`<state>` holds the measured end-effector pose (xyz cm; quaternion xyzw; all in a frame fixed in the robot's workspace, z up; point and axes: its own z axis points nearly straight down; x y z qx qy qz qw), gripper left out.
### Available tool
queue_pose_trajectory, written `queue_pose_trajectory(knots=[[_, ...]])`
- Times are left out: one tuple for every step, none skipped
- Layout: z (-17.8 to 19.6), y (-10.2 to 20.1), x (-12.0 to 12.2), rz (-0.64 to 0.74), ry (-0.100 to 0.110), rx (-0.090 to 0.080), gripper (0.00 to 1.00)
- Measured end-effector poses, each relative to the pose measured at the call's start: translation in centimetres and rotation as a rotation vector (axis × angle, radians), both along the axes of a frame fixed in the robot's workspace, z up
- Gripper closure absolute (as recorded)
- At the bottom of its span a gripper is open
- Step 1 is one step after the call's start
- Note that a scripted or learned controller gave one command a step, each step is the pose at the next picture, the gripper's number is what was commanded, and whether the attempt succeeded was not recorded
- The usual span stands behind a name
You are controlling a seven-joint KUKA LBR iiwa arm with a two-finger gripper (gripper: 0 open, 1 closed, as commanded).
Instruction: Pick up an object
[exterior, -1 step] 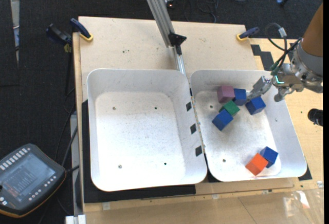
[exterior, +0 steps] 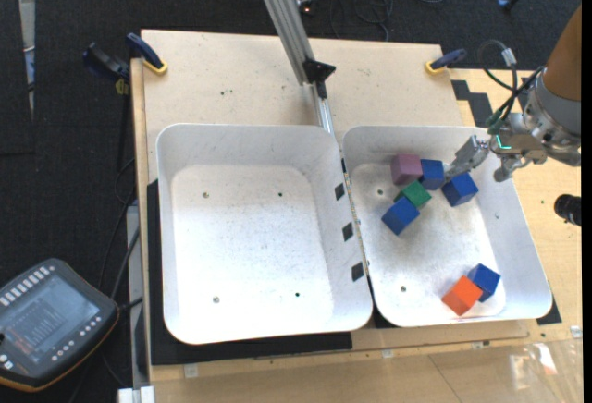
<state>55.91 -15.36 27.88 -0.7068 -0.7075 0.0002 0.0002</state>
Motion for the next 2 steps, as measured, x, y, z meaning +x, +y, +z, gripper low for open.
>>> queue_pose_trajectory(knots=[[-4.5,0.5,-0.5,-0.001,0.003,0.000,0.00],[-9.0,-0.1,-0.7,-0.002,0.004,0.000,0.00]])
